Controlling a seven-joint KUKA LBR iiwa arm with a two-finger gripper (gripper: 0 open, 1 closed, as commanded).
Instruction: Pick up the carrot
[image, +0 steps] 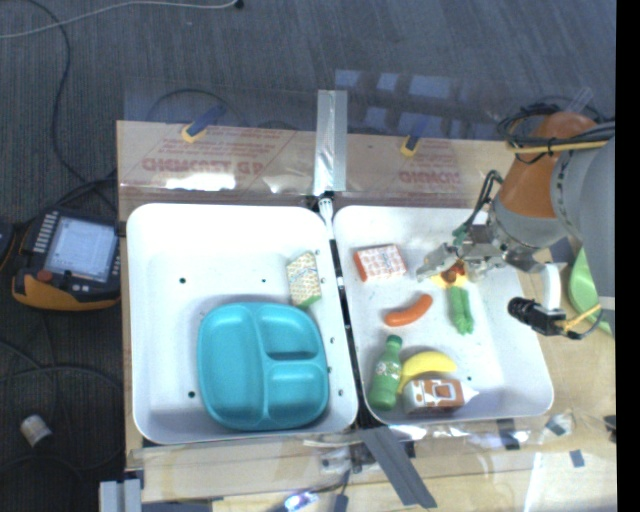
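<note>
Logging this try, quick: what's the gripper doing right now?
Gripper: low in the right bin, above the green pepper; the carrot lies apart, unheld.

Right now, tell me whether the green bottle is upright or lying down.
Lying down. The green bottle rests on its side on the right bin floor, beside the banana.

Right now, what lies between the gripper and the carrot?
In the camera view, bare white bin floor; the gripper sits just up-right of the carrot.

two white bins (160, 300), one teal tray (262, 365), one carrot (407, 312), one banana (428, 363), one green bottle (386, 372).
</note>
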